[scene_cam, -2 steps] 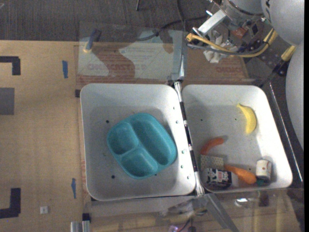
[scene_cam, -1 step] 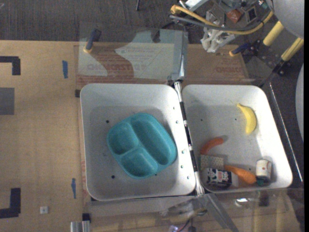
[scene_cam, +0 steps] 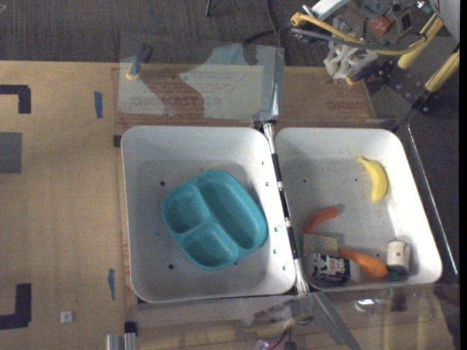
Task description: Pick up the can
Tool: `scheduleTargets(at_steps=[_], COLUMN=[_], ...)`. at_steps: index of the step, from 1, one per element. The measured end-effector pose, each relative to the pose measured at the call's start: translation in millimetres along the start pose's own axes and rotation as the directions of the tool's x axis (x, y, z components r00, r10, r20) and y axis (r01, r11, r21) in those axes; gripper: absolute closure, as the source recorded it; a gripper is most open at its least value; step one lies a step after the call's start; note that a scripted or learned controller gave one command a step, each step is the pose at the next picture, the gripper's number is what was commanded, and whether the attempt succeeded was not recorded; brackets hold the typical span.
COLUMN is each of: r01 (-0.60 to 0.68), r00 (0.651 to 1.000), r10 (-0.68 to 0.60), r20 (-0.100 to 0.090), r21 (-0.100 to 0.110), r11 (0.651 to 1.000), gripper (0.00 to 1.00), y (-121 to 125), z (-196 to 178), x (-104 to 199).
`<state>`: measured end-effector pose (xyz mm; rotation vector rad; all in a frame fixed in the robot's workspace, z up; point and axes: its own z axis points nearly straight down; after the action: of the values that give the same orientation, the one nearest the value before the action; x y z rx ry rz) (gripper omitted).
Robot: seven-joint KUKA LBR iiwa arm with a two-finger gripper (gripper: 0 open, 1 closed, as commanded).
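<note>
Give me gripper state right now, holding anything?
Gripper: above the far edge of the right bin, open or shut cannot be told. The can lies in that bin's near right corner, apart from it.

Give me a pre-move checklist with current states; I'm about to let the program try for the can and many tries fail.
1. Can located: ok. The can lies in the right bin, in its near right corner.
2. Gripper clear of the bins: ok. The gripper hangs above the bench beyond the right bin's far edge.
3. Gripper ready to grasp: cannot tell.
4. Room around the can: not ok. The carrot lies right beside it, and the bin wall is close.
5. Can's pose: cannot tell whether upright or on its side; too small.
6. Path free of other items: ok. The banana lies apart, farther back.
</note>
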<state>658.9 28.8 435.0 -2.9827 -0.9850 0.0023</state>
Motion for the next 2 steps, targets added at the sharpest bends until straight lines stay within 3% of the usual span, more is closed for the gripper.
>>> scheduleTargets(at_steps=[1,2], r01=[0.0,-0.361], r00=[1.0,0.933], r10=[0.0,0.361], r20=[0.002,-0.004], r21=[0.002,0.0], r11=[1.0,0.933], gripper=[1.0,1.0], y=[40.3,36.9], z=[0.2,0.1], x=[-35.6,-25.5])
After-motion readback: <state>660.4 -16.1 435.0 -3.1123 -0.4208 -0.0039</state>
